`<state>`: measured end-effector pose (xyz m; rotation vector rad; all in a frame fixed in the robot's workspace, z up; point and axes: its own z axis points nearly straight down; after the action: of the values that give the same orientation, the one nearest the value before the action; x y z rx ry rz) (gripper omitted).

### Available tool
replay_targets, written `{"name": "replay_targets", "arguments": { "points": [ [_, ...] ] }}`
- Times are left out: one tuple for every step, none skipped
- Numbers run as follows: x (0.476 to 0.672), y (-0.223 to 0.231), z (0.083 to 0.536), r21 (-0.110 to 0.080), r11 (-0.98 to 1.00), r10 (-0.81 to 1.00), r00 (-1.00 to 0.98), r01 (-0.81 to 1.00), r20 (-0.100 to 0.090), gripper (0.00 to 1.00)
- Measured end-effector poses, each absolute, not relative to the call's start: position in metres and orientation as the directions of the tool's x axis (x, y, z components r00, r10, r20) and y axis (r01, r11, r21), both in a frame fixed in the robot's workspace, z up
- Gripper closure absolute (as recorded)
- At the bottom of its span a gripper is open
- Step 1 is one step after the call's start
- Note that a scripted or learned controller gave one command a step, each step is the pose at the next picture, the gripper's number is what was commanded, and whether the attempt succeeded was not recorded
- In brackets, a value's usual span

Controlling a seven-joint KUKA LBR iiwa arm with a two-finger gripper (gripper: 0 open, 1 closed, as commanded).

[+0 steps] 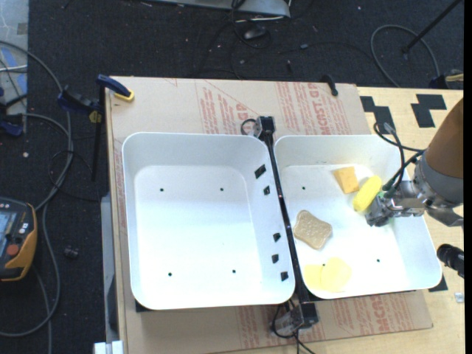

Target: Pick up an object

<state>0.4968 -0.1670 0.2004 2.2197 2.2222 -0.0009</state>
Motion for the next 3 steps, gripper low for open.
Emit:
{"name": "replay_targets", "arguments": {
  "points": [
    [0.497,-0.182,0.196,-0.001,0.003,1.000,-0.003,1.000,0.000,1.00],
    [0.508,-0.159,0.200,-0.001,0.006,1.000,-0.006,1.000,0.001,1.00],
    [0.497,-0.191,0.201,-0.001,0.002,1.000,-0.002,1.000,0.000,1.00]
  ]
}}
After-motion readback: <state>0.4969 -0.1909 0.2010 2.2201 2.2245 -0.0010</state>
